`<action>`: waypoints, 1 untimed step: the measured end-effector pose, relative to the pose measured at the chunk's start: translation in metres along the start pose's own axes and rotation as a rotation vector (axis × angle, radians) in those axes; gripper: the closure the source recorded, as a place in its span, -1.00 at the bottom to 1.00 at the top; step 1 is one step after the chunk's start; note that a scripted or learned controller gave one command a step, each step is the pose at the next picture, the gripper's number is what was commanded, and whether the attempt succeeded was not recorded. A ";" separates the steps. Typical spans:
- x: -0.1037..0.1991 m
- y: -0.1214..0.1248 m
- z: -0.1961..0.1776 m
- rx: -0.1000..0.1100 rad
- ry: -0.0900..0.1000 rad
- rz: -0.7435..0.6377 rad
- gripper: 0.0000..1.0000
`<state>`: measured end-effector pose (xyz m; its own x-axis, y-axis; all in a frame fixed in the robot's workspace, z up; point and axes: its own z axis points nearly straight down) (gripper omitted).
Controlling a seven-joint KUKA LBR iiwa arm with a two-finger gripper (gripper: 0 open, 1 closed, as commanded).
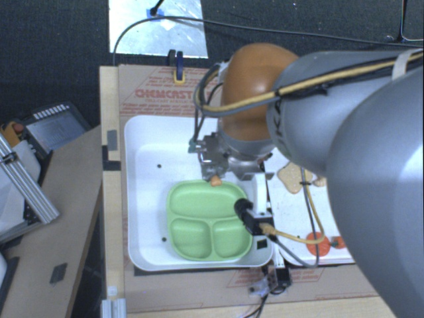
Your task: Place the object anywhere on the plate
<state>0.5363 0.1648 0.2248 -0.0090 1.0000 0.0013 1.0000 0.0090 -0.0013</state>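
Arm: grey, bulky, enters from the right edge and fills the right half of the frame, reaching toward centre.
Wrist: orange band at upper centre, pointing down.
Gripper point(214, 175): at frame centre beneath the wrist, aimed downward.

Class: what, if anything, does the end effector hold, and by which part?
Cannot be told: a small orange object sits under the end effector at the plate's rim.

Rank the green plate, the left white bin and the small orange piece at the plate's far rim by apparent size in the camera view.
1. Left white bin
2. Green plate
3. Orange piece, by far the smallest, partly hidden under the arm.
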 end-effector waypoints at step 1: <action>0.060 0.000 0.008 -0.002 0.001 -0.001 1.00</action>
<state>0.5358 0.2251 0.2164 -0.0100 0.9999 0.0025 0.9999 0.0100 0.0009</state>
